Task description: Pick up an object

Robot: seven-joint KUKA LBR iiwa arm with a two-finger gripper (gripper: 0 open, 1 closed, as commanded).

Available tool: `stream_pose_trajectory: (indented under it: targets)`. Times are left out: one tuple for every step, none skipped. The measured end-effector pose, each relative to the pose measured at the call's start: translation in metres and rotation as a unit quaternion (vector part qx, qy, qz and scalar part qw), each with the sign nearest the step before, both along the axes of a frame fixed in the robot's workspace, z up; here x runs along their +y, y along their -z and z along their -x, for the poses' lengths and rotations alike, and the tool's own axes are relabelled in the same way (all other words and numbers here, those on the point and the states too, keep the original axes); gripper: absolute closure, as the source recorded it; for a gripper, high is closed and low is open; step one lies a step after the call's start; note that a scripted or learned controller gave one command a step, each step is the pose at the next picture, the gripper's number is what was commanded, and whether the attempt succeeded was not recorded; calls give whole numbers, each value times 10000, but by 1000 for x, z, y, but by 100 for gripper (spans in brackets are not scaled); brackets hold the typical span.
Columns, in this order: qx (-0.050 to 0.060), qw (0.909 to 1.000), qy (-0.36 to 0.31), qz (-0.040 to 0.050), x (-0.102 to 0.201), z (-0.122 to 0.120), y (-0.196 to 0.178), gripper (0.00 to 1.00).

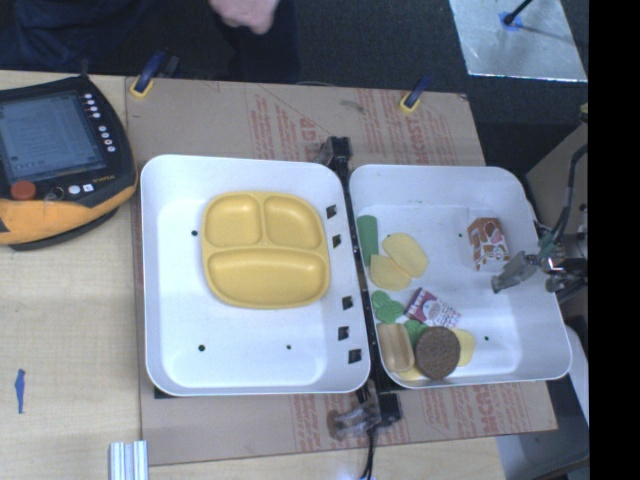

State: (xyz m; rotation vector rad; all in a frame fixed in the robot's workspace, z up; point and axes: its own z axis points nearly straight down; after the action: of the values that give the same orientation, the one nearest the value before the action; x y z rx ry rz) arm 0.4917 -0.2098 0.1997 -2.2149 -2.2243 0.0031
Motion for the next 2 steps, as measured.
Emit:
stream_pose_trajectory:
  targets:
    - [-24, 10000, -24, 15, -2, -66, 101, 0]
    - [-50, 10000, -19, 15, -2, -155, 107, 0]
